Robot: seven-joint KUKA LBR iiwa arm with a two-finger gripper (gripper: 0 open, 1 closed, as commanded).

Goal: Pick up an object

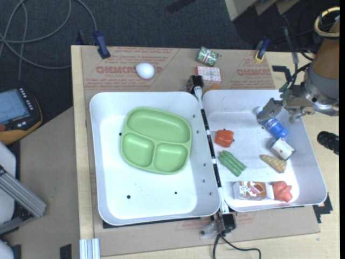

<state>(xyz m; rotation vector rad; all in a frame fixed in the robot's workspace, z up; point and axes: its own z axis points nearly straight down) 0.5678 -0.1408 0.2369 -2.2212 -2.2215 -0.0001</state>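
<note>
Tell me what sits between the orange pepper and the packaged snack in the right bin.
In the camera view, the green vegetable lies between the orange pepper and the packaged snack, on the right bin's floor.

Several small objects are lying in the right bin (307, 144). A red pepper (224, 138) is sitting near its left wall, a green pod (232, 163) just nearer. A blue bottle (276, 128) is lying far right, a white block (282, 148) and tan wedge (274, 163) beside it. A printed packet (252, 190) and red lump (282, 191) are touching along the near wall.
</note>
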